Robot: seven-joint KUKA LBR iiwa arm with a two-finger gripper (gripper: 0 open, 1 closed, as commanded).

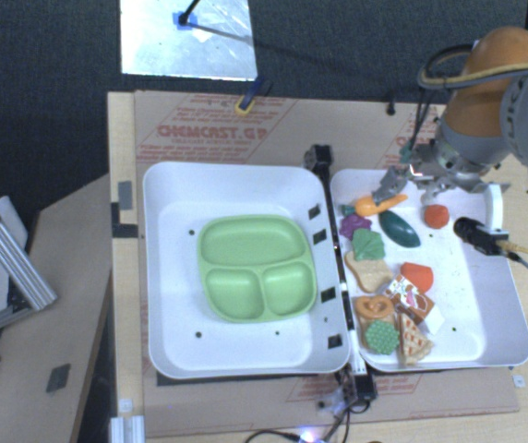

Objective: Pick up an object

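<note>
The right white bin (pixel 495 326) holds several toy foods. An orange carrot (pixel 375 205) lies at its far left, with a dark green oval piece (pixel 400 228) beside it and a red tomato (pixel 437 216) to the right. Nearer the front lie a purple piece (pixel 352 224), a green leafy piece (pixel 368 244), a bread slice (pixel 369 271) and a red-orange wedge (pixel 417 276). My gripper (pixel 410 185) hangs over the bin's far edge, just above and right of the carrot. Nothing visible is held in it.
The left bin (pixel 167 210) bears a green divided plate (pixel 253 267). At the right bin's front left sit a pretzel (pixel 372 306), a green round waffle (pixel 382 337), a small printed packet (pixel 408 295) and a brown waffle (pixel 413 341). A black-and-white fixture (pixel 479 232) sticks out below the wrist.
</note>
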